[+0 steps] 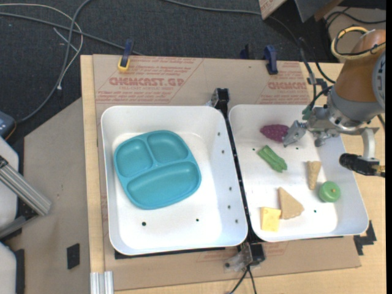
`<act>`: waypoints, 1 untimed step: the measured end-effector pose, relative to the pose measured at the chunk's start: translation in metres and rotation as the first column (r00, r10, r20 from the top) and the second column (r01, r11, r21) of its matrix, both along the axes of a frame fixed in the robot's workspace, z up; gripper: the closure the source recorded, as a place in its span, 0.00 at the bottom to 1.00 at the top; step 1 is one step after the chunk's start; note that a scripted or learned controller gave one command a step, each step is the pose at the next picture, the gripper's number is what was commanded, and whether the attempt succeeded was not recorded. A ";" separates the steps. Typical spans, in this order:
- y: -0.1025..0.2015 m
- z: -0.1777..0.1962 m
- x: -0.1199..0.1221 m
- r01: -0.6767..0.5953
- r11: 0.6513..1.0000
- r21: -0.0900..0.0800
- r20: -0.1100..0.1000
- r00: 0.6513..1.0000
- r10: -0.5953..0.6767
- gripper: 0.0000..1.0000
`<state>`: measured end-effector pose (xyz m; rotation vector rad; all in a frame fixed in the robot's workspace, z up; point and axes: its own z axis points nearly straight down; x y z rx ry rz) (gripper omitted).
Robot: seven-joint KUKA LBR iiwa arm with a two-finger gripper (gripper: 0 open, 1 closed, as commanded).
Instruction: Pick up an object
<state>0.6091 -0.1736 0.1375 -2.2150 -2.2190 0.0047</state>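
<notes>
The gripper (306,135) hangs with its fingers spread wide, holding nothing, just beside the purple grapes (274,131) in the right bin (349,222). The cardboard (184,81) reads "CHEMCAST GP" in red.

Left bin (116,225) carries a teal divided plate (158,168), mid-frame left. Blue clamps (127,53) pin the cardboard sheet (184,78) along the top; cables (67,29) trail upper left.

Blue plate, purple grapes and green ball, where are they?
blue plate (158,169), camera view, middle divider.
purple grapes (274,131), camera view, middle of bunch.
green ball (329,192), camera view, its top.
</notes>
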 end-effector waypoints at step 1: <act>-0.001 0.016 0.002 0.001 1.000 -0.002 0.009 1.000 -0.001 1.00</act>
